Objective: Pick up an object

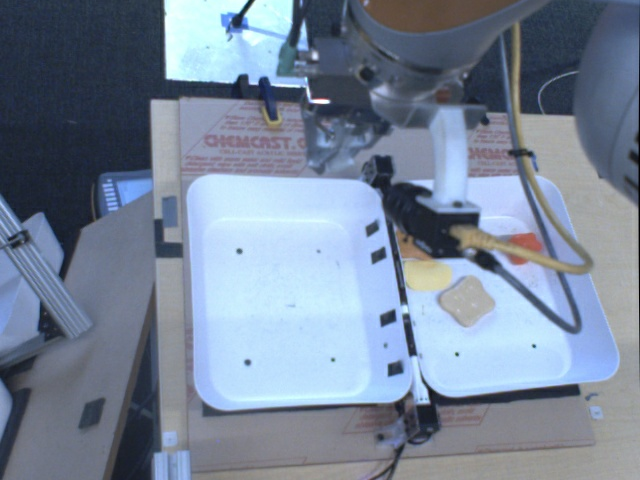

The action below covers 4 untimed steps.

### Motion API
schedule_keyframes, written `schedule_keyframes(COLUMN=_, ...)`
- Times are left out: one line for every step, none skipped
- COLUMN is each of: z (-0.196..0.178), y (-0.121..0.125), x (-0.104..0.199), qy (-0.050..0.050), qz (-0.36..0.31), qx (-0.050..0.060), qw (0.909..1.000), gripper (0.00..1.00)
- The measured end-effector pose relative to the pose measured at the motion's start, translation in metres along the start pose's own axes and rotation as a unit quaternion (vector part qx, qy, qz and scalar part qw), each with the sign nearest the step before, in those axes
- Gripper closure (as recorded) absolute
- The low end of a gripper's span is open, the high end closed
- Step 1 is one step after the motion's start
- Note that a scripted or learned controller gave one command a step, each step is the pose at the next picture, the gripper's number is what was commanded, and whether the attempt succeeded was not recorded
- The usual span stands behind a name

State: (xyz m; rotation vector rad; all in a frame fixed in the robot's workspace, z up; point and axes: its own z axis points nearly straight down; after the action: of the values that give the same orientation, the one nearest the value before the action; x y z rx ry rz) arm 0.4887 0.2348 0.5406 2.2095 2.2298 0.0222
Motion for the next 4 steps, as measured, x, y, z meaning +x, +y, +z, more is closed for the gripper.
schedule_keyframes(z=0.005, y=0.0, x=-0.003, qy=-0.003, qz=0.002, qx=0.005, qw=1.0, gripper=0.0)
schedule_keyframes(z=-0.006, y=0.001, x=-0.002, qy=-0.003, qz=0.0, qx=0.004, qw=1.0, gripper=1.0)
schedule_keyframes(z=-0.006, y=0.001, x=-0.002, qy=-0.003, qz=-0.001, qx=0.004, qw=1.0, gripper=0.0)
schedule_keyframes(z=-0.006, y=0.001, x=-0.002, qy=-0.003, qz=-0.001, qx=0.004, qw=1.0, gripper=0.0)
